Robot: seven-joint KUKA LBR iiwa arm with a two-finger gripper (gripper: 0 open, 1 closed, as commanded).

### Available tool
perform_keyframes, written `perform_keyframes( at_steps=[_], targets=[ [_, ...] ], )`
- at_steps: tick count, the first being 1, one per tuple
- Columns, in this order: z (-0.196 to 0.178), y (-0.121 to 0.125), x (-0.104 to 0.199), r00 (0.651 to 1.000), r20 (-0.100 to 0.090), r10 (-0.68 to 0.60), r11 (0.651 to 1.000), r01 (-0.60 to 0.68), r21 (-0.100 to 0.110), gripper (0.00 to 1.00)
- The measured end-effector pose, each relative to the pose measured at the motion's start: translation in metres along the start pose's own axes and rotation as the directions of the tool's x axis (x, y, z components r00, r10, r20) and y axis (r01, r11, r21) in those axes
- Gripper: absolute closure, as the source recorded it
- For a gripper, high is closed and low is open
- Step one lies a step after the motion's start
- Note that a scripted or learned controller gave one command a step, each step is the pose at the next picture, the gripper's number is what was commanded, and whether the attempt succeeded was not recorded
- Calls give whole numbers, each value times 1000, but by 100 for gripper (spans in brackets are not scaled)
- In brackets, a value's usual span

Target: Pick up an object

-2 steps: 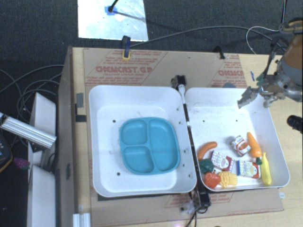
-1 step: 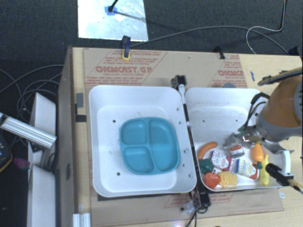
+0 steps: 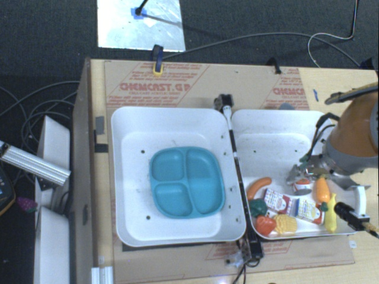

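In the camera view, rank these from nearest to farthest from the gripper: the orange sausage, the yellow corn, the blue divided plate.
Measured from the gripper, over the right bin:
1. Orange sausage, just to its left in the right bin.
2. Yellow corn, lower, by that bin's front edge.
3. Blue divided plate, far left, in the left bin.

Stock before me: toy food, right bin

Orange sausage [image 3: 259,187] lying tilted; green piece [image 3: 257,207] beside it; red tomato-like piece [image 3: 266,225]; yellow corn [image 3: 286,223]; two printed packets [image 3: 294,206]; orange carrot [image 3: 321,190]; yellow banana [image 3: 330,217]. All clustered along near edge.
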State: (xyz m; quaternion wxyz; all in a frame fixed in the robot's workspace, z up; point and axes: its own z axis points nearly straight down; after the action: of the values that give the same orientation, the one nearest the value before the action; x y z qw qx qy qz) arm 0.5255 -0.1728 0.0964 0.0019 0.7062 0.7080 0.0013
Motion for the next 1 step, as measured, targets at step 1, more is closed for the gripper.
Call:
perform_keyframes(
  at_steps=[1],
  targets=[
    [-99,44,43,1000,0,-1,1000,1,0,100]
  ],
)
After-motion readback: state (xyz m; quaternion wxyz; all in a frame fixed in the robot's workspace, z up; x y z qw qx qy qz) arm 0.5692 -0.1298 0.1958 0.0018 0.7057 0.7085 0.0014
